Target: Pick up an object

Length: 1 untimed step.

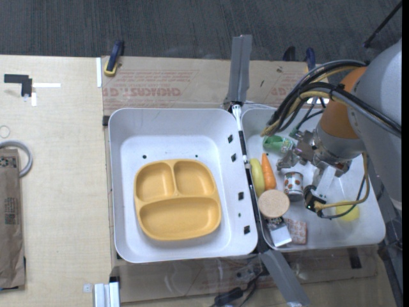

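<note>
My gripper (298,160) hangs low in the right bin (370,235), near its middle, under the orange band of the arm (339,120). Just below it stands a small can with a red and white label (294,185). A green object (275,143) lies to its left at the back. An orange carrot (269,172) and a yellow piece (257,175) lie along the bin's left wall. In front of them are a round tan disc (273,203), a pinkish block (296,231) and a white and black item (280,236). A yellow fruit (349,212) lies at the right.
The left bin (128,235) holds a yellow divided plate (177,199). A raised divider (244,171) separates the two bins. Black and yellow cables (300,98) loop from the arm over the back of the right bin. A cardboard sheet (166,82) lies behind the bins.
</note>
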Available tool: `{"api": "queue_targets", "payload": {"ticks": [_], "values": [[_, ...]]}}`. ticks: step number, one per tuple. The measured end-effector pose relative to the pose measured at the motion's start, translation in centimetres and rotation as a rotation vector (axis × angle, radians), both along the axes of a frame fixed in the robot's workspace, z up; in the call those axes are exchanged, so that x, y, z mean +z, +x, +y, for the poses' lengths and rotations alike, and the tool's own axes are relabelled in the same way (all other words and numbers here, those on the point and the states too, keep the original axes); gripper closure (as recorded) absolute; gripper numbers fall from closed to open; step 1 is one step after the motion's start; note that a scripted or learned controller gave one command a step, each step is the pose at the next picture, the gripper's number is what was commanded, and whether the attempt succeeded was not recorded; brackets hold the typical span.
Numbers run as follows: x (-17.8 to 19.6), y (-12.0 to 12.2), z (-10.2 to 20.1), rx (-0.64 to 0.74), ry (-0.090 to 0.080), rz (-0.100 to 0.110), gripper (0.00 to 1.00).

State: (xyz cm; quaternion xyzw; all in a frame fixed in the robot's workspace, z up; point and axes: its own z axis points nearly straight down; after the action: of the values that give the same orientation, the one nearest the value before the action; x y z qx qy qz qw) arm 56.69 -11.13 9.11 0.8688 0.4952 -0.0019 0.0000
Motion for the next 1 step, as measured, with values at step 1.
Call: {"api": "queue_targets", "payload": {"ticks": [1], "values": [[-0.02, -4.95, -1.15, 0.011, 0.001, 0.001, 0.0]]}}
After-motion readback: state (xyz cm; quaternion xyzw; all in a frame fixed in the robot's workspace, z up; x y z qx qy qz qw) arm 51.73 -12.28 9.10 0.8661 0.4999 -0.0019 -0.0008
